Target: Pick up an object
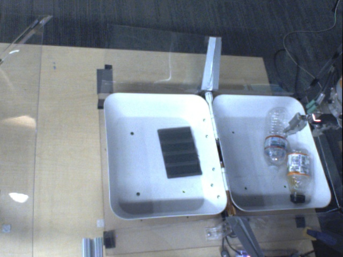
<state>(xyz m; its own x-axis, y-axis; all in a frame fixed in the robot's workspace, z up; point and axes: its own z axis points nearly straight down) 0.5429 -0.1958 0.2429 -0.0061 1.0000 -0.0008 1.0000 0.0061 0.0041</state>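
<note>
A black ribbed rectangular pad [179,152] lies flat in the middle of the left bin [120,143]. Two clear plastic bottles lie in the right bin [241,159]. One bottle [275,138] lies toward the far right of that bin. The other bottle [297,175], with an orange label and a dark cap, lies near the front right corner. My gripper [296,123] reaches in over the right rim, just right of the first bottle's upper end. Nothing is visibly held.
A metal post [211,63] stands behind the seam between the bins. Cables [300,52] run along the far right of the bench. A clear panel covers the wooden bench [53,143] on the left.
</note>
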